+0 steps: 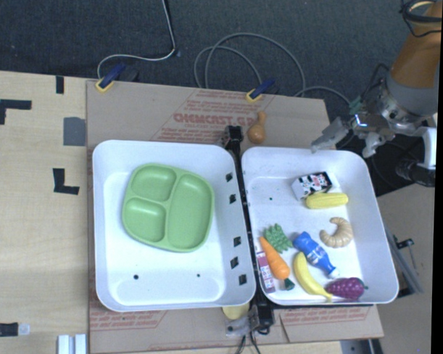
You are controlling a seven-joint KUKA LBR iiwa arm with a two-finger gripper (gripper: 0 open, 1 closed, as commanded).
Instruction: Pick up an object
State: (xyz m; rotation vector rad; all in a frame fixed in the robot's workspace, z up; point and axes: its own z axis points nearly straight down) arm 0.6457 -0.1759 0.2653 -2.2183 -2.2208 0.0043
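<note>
Hovering with fingers spread and nothing between them, the gripper [348, 135] is seen beyond the right bin [376, 214]. Nearest below it lies the milk carton [312, 184], then bananas, croissant, carrot, bottle, grapes. Further left, a green plate [167, 207] is held by the left bin [104, 226].

Well left of the claw [350, 139] and lower: green divided plate [167, 207], flat in the left bin [104, 226]. Up-left, looped cables [233, 50] beyond the cardboard [173, 113].

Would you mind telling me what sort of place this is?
Probably a robotics lab bench: a robot arm reaches over two white bins, toy food such as a banana fills one, and cables trail behind.
</note>
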